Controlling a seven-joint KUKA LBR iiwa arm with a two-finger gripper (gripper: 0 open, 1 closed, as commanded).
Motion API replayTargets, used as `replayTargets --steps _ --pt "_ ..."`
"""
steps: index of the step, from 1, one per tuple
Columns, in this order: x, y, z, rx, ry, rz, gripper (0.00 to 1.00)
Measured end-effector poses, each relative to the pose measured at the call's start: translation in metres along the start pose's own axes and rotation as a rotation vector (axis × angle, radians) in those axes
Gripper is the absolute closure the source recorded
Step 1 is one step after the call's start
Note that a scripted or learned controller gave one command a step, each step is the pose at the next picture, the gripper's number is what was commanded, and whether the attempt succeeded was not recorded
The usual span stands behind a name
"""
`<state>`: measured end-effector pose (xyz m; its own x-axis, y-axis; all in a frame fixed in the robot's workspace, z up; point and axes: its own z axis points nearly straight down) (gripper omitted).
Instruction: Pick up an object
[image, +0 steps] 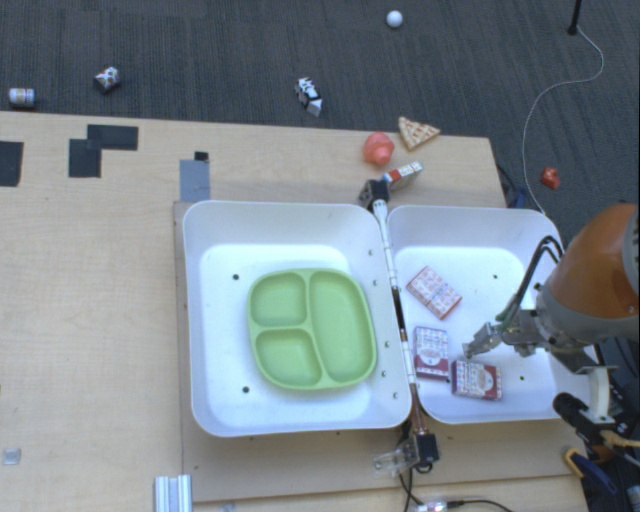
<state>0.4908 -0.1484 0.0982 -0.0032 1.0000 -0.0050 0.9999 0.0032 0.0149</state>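
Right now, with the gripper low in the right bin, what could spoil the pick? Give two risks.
1. Two packets lie nearly touching under the gripper, so it may nudge one while closing on the other.
2. They lie flat on the bin floor, so the gripper may slide over them and come up with nothing.
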Motion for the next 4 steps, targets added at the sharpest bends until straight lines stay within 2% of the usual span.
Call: replayTargets --steps 1,2,3,4 --pt "0.043 -0.001 0.007 0.000 -0.012 0.011 0.00" --pt "0.048 0.001 -0.003 -0.001 -0.002 0.005 1.00" --pt "0.048 0.000 -0.003 -0.001 -0.002 0.005 0.00" --pt "0.058 -0.002 0.011 0.005 0.000 0.003 0.00"
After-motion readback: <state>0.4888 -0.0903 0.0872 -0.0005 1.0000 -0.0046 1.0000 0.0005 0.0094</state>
